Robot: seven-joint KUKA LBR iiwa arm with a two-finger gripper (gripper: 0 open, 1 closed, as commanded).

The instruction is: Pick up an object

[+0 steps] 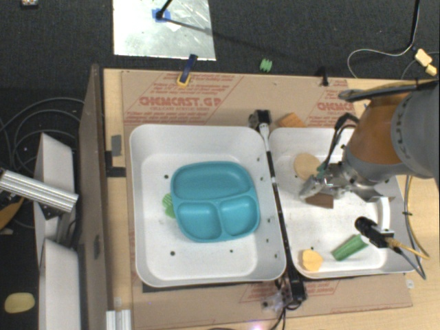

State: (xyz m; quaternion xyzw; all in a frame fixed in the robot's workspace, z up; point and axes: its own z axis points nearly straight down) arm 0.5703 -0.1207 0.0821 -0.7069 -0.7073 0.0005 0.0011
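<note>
Dark carpet surrounds the bench, whose top is covered by a printed cardboard sheet carrying both bins.

1. Left bin: I see a blue divided plate at its centre. A green scrap shows at the plate's 9 o'clock edge; most of it is hidden under the plate, so I cannot identify it.
2. Right bin: the brown block lies near the bin's centre. Its long axis appears to run roughly from 9 to 3 o'clock; its upper edge is covered, so I cannot read its full outline.
3. The gripper sits directly at the block's 12 o'clock side, touching or overlapping it. I cannot tell whether the gripper is spread or pressed together, nor whether the block is between its tips.
4. The arm enters from 3 o'clock and is cut off at the edge.
5. A tan disc lies at the gripper's 11 o'clock. A green cylinder and a yellow piece lie near the bin's 6 o'clock wall.
</note>
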